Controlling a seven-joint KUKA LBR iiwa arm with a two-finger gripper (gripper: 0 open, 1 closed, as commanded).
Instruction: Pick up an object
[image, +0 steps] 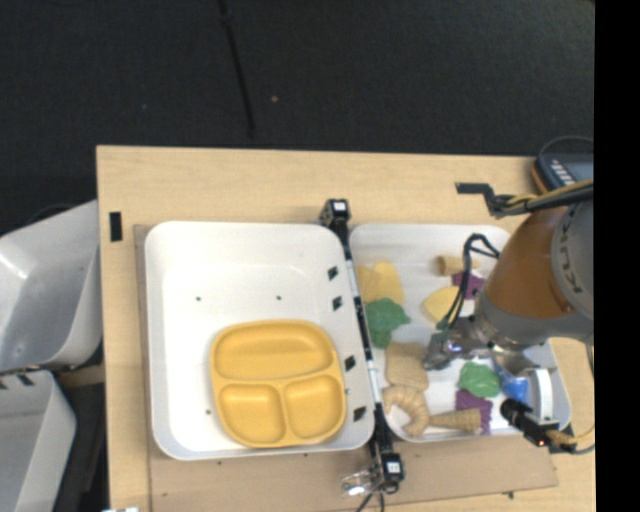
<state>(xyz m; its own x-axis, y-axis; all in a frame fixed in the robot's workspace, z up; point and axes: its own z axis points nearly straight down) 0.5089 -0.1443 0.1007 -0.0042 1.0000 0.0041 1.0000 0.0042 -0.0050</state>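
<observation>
Camera view: the arm (535, 270) reaches in from the right over the right bin (400, 240), and its gripper (440, 352) hangs low among the clutter there. Whether it is apart or together cannot be told. Just beside it lie a green piece (385, 318), a tan block (405, 366) and a yellow piece (381, 281); a second green piece (478, 379) and a cone (455, 421) sit nearer the front. The left bin (240, 260) holds a yellow tray (278, 382) with three compartments.
</observation>
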